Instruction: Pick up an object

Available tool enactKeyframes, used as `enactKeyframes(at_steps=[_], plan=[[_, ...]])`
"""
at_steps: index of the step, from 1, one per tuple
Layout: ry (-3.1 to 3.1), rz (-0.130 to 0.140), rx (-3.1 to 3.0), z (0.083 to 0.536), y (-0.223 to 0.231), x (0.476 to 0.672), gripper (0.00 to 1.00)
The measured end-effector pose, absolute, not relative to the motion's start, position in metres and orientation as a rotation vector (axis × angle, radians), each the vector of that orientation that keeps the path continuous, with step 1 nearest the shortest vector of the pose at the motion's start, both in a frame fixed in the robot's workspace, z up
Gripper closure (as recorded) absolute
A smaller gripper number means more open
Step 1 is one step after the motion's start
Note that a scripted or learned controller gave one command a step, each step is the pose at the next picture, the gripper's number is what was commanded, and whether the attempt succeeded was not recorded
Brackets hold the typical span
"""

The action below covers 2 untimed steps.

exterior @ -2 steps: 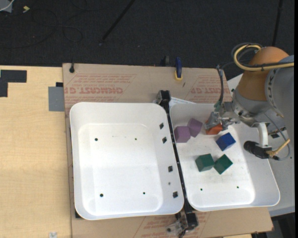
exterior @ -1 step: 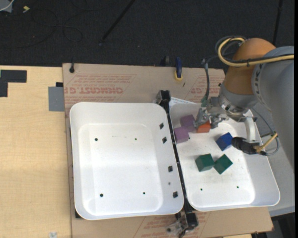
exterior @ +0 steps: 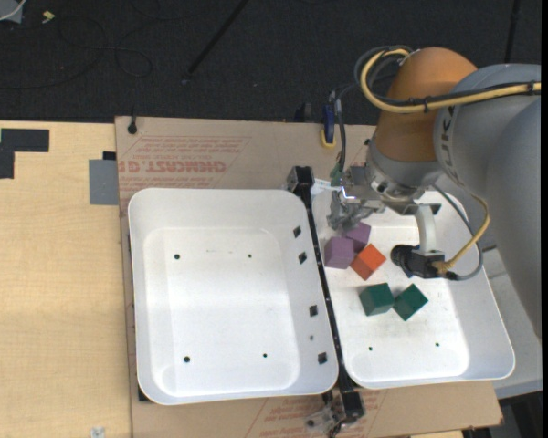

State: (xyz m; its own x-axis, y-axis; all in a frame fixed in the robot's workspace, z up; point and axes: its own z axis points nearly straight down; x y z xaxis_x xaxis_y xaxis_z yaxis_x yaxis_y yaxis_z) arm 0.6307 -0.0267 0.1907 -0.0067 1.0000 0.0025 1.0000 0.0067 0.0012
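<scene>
Two green blocks (exterior: pixel 394 299) lie in the right bin (exterior: pixel 457 354). Arm (exterior: pixel 457 126) angles down from the right; end effector (exterior: pixel 349 210) sits over the purple block (exterior: pixel 347 245), grip state indeterminate.

We see a bulky grey arm (exterior: pixel 493 126) with a rounded orange band (exterior: pixel 425 80) above the wrist, yellow and black cables (exterior: pixel 384 62) looping over it, and a dark metal gripper (exterior: pixel 347 210).

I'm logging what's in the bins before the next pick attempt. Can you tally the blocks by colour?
Purple block: 1
Orange block: 1
Green blocks: 2
Total: 4, all in the right bin, with the gripper just above the purple one.
</scene>
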Motion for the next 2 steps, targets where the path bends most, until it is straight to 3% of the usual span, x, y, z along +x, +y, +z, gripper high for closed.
enactKeyframes(at_steps=[1, 2], plan=[[-2.223, 0.001, -2.217, 0.187, -0.006, 0.644, 1.00], [-2.229, -0.010, -2.219, 0.282, 0.033, 0.645, 1.00]])
